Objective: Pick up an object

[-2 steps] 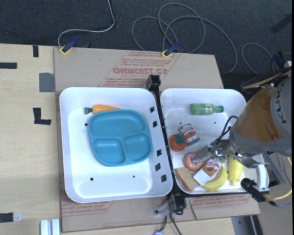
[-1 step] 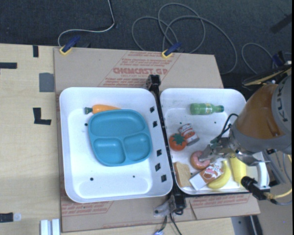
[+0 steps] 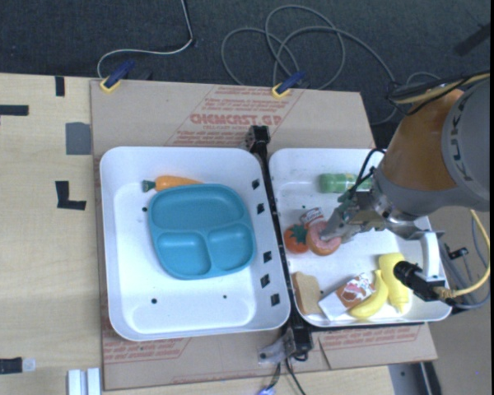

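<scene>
My gripper (image 3: 333, 230) reaches down into the right bin (image 3: 358, 161), its tip right at a pink round object (image 3: 320, 242) that lies beside a small red tomato-like toy (image 3: 295, 239). A green object (image 3: 336, 183) lies at the back of the same bin. Near the front right sits a yellow banana (image 3: 385, 290), with a white-and-red packet (image 3: 351, 294) and a tan piece (image 3: 306, 289) to its left. The arm's body hides how the gripper's tip meets the pink object.
The left bin (image 3: 123, 245) holds a blue divided plate (image 3: 202, 229) with an orange carrot-like toy (image 3: 174, 183) behind it. Black clips (image 3: 259, 138) join the bins along the middle. Cables (image 3: 305, 39) lie on the dark floor beyond the bench.
</scene>
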You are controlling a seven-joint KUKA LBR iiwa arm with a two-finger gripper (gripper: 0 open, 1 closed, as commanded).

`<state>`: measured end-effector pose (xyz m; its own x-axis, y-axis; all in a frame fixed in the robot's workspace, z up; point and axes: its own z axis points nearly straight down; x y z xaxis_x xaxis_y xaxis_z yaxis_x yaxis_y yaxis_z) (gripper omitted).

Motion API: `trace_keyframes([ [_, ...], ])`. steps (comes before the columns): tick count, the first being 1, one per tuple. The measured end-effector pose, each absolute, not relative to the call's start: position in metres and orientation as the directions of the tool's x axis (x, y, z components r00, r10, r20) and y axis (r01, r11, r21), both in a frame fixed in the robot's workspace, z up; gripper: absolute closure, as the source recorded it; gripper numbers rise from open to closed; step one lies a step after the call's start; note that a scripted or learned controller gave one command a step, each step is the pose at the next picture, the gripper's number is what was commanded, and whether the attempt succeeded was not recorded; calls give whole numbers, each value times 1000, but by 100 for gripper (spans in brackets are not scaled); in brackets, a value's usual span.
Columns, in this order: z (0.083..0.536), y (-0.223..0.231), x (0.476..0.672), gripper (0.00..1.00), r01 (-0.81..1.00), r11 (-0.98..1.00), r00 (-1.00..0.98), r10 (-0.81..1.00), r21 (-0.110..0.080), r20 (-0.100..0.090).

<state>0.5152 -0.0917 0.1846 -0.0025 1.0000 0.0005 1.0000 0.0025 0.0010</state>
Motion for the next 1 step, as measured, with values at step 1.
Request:
trace_keyframes([
  [1,184,-61,544,100,1000,2,-2,1000,-2,1],
])
